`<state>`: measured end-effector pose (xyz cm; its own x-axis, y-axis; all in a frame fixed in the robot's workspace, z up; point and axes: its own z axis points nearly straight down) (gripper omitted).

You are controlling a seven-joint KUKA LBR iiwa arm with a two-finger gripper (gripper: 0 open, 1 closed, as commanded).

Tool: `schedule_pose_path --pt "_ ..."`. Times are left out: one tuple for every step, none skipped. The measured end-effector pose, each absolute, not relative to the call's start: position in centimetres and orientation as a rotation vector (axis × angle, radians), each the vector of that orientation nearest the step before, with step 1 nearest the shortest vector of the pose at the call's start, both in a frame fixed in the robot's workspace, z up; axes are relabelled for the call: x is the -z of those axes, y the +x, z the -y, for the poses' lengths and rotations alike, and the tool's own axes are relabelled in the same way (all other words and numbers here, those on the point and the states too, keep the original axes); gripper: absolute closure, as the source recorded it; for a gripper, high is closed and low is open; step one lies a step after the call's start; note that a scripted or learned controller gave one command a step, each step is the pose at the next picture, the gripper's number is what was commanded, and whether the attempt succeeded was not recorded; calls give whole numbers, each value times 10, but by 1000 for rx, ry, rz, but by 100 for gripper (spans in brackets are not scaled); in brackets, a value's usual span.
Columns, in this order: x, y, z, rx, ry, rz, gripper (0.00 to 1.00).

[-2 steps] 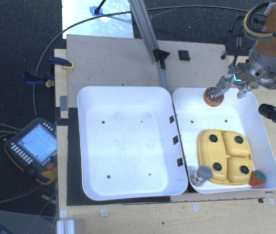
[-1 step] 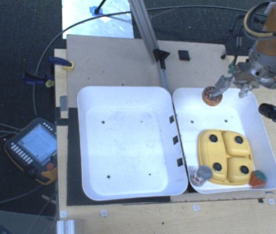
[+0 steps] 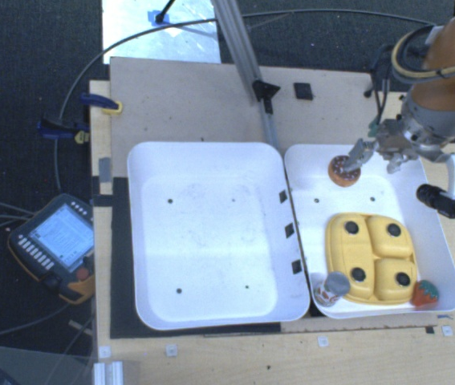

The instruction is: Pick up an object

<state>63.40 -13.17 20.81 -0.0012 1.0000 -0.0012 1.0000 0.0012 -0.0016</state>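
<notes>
A: Where is the thing to pick up?

B: Several candidates sit in the right bin [image 3: 432, 239]. The one nearest the arm is a small round brown object with a pale centre, like a doughnut [image 3: 343, 171], lying near the bin's far wall, toward its left side.

A: And the gripper?

B: The gripper [image 3: 361, 156] is at the doughnut's upper right, its tip right at the doughnut's edge. One slim grey finger [image 3: 356, 157] slants down toward it. Whether the tool is spread, closed, or has anything pinched, I cannot tell; the view is too coarse there.

A: What else lies in that bin?

B: A yellow four-part block [image 3: 371, 257] with dark dots on top, nearer the camera than the doughnut, in the bin's middle. At the block's near left corner stands a small cup-like thing with a grey top [image 3: 331, 288]. At the block's near right corner, in the bin's corner, is a red strawberry-like piece [image 3: 426, 293].

A: Further out?

B: The left bin [image 3: 143, 239] lies beside the right bin, their walls touching, with black clips [image 3: 289, 229] along the seam. The arm [image 3: 444, 62], grey with an orange band, rises at the right bin's far right. Well left of the bins, off the bench, lies a handheld pendant [image 3: 54, 243] with a lit screen.
</notes>
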Motion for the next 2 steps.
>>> schedule_pose_path --pt "-149 627 127 -4 -2218 2221 0" --pt "-90 626 134 0 -2223 2222 0"
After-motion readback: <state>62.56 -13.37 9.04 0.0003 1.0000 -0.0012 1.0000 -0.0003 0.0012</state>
